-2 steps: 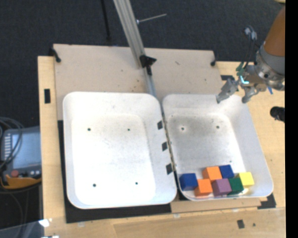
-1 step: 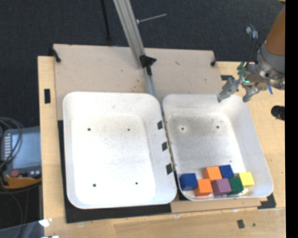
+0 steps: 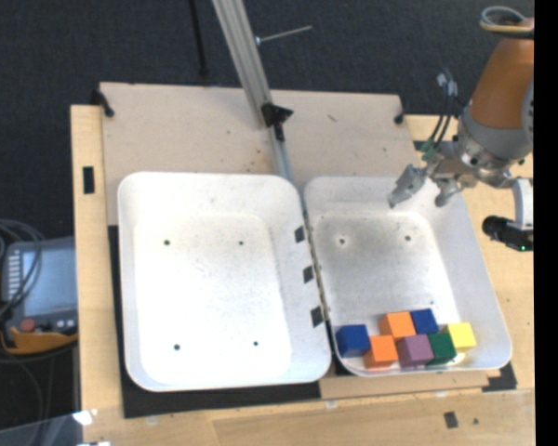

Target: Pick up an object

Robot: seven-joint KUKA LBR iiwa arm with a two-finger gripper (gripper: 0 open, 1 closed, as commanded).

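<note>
Looking first at the near end of the right bin (image 3: 465,249), I am seeing the blocks crowded together against its front wall: a blue block (image 3: 352,339), two orange ones (image 3: 399,324) (image 3: 382,349), a purple one (image 3: 415,349), a green one (image 3: 442,346), a yellow one (image 3: 461,334) and a second blue block (image 3: 424,321). They are touching each other, so I am judging the outer ones, blue or yellow, as easier to take, with my fingers closing across the free sides. The front wall is leaving little room there, so I should be coming down straight. The middle of this bin is offering open room for travelling. Farther away, my gripper (image 3: 420,187) is hanging over the far edge, its fingers spread apart and holding nothing. The left bin (image 3: 135,249) is lying beside.
</note>
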